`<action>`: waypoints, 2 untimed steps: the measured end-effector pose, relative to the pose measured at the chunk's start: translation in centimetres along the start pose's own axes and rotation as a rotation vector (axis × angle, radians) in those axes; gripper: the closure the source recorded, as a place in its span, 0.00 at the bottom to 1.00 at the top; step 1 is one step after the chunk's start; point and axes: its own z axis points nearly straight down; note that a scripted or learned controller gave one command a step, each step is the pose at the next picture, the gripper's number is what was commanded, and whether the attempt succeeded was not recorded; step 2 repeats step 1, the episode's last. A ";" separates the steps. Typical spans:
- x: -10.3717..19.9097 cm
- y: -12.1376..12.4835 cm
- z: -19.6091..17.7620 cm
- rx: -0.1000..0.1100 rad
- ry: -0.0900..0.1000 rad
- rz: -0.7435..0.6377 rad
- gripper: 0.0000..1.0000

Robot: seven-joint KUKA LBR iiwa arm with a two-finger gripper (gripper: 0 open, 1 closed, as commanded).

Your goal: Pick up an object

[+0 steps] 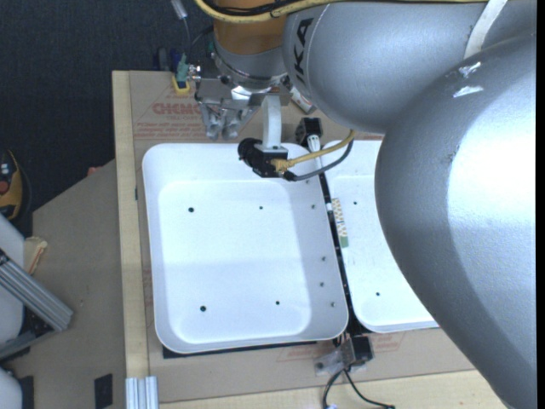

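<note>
We cannot place the object to pick: the arm (pixel 443 143) hides most of the right bin (pixel 383 305). The gripper (pixel 223 119) hangs over the left bin's (pixel 238 262) far rim, upper centre; whether released or clenched, we cannot tell. Advised: confirm a target before descending. Red print (pixel 166 107) on the board (pixel 132 254) begins "CHEM"; the rest is illegible.

Left white bin (pixel 238 262), right white bin (pixel 383 262) just beside, tan board (pixel 134 143) underneath with red lettering (pixel 168 109), metal rail (pixel 34 292) lower left.
</note>
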 end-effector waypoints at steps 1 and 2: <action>0.0 0.0 -1.8 -0.012 0.003 0.001 1.00; 0.0 0.0 -1.8 -0.012 0.003 0.001 1.00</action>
